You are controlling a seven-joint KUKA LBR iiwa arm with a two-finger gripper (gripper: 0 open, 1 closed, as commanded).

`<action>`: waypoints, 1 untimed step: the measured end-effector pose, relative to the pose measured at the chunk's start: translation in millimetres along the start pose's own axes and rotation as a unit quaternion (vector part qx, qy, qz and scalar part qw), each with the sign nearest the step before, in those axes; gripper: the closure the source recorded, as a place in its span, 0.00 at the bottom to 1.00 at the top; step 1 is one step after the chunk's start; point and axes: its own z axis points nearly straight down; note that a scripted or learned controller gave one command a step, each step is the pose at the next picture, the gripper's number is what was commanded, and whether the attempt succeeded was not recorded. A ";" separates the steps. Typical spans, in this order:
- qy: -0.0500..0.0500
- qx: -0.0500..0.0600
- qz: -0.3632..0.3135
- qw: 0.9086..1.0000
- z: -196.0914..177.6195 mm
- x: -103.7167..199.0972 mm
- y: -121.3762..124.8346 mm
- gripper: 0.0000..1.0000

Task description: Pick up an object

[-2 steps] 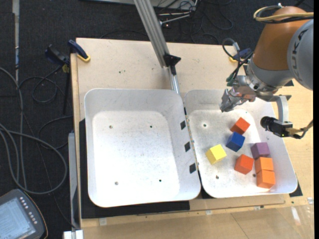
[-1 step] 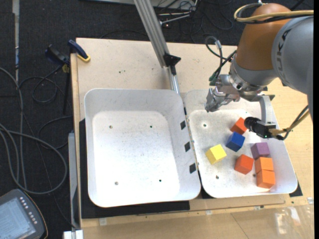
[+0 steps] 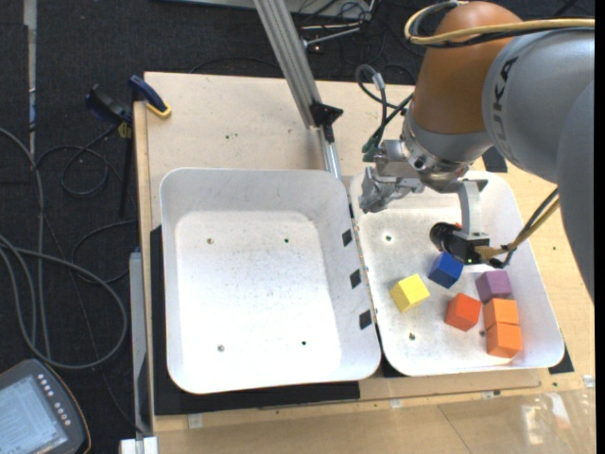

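Several small blocks lie in the right bin [image 3: 408,355]: a yellow cube [image 3: 409,291], a blue cube [image 3: 446,270], a purple cube [image 3: 493,284], a red-orange cube [image 3: 462,311] and an orange block [image 3: 503,327] near the bin's right wall. My gripper [image 3: 380,193] hangs over the bin's far left corner, up and to the left of the blocks, with a clear gap to the yellow cube. Nothing shows in its grasp.
The left bin [image 3: 189,197] sits beside the right one, their rims meeting in the middle. A slanted metal rail [image 3: 288,50] crosses the bench behind the bins. A blue and yellow clamp [image 3: 142,97] lies at the bench's far left corner.
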 end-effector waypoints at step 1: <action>0.000 0.002 0.000 1.000 1.4 54.1 -23.0 1.00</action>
